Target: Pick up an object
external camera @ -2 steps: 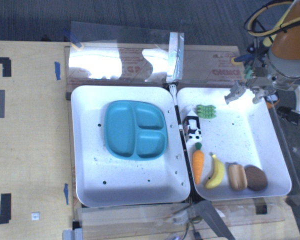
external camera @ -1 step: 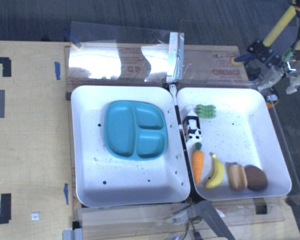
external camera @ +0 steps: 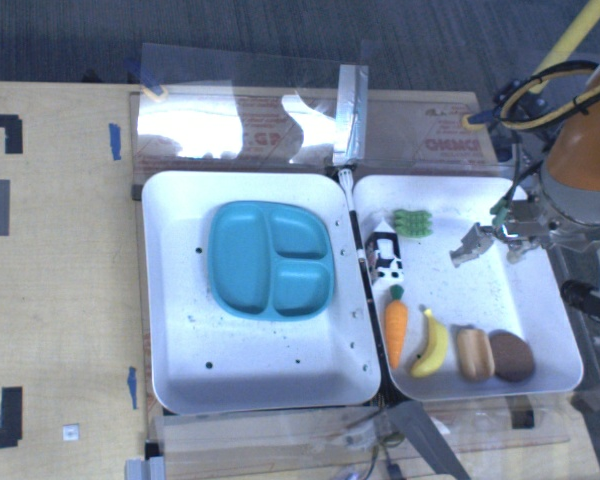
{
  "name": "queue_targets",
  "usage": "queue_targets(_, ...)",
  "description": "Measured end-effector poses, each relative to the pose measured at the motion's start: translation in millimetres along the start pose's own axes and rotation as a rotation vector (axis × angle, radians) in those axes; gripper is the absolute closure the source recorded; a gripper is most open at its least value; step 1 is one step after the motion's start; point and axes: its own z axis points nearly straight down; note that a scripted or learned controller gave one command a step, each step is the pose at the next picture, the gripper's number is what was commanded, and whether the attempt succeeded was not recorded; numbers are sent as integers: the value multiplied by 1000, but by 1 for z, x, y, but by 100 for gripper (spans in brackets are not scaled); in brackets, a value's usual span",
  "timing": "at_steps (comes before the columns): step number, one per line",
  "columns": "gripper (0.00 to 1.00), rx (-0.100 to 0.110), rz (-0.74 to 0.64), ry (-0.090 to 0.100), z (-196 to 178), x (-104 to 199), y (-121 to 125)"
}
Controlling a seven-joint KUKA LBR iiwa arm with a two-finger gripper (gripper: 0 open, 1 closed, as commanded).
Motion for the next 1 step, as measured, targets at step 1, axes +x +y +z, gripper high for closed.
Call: queue_targets(1,0,-13,-115,-3,99,33,-20)
